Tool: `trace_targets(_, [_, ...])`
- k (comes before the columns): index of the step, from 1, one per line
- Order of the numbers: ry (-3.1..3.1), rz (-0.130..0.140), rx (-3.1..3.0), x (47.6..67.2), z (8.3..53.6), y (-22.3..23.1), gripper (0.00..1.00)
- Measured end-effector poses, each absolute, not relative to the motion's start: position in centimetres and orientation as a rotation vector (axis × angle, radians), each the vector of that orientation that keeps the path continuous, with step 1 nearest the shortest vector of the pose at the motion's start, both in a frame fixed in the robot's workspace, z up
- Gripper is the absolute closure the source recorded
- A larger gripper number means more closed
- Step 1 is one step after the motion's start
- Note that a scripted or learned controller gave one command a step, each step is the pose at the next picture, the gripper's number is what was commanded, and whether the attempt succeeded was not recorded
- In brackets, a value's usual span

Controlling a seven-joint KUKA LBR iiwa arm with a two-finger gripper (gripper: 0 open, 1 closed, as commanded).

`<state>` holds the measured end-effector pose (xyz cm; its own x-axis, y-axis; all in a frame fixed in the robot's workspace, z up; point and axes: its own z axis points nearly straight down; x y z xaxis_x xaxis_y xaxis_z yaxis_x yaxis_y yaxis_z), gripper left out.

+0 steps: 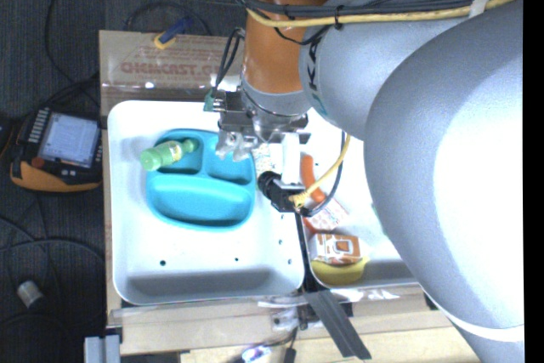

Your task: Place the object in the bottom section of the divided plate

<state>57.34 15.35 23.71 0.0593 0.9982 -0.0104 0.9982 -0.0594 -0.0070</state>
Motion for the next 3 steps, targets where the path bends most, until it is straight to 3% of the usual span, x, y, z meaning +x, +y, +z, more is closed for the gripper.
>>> trace_targets(1, [2.153,-0.02,2.284,57.34,23.71,15.35,0.0])
trace_targets(2, [2.153,-0.028,2.283,57.31,24.48,15.31,1.0])
trace_targets(3, [2.153,-0.029,2.282,57.31,24.48,15.31,0.0])
